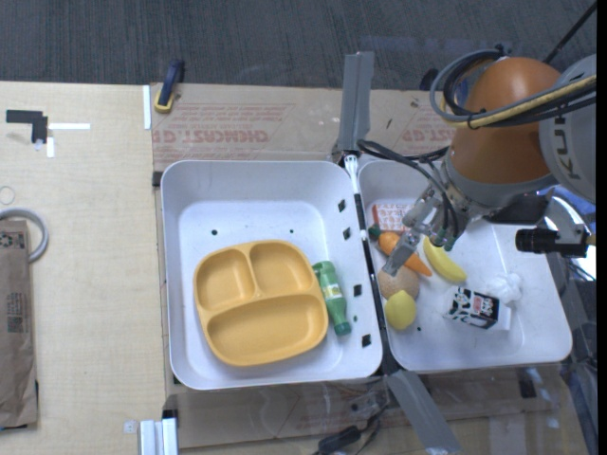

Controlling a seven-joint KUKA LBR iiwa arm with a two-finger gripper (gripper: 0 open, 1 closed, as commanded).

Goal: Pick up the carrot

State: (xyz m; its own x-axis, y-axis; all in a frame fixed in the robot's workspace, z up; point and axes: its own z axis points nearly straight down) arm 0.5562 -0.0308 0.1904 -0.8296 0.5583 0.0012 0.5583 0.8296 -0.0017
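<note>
bench (76,207), two white bins (180,254), brown bag (14,320)

The arm (507,121) is reaching in from the right, its orange band bulking large above the wrist. The wrist is slanting down and to the left. The gripper (410,246) is hanging low at the end of it, fingers (402,254) pointing down-left. Dark cables are looping over the top of the arm.

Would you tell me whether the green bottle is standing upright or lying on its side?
Lying on its side. The green bottle rests lengthwise on the floor of the left bin, beside the yellow plate.
</note>
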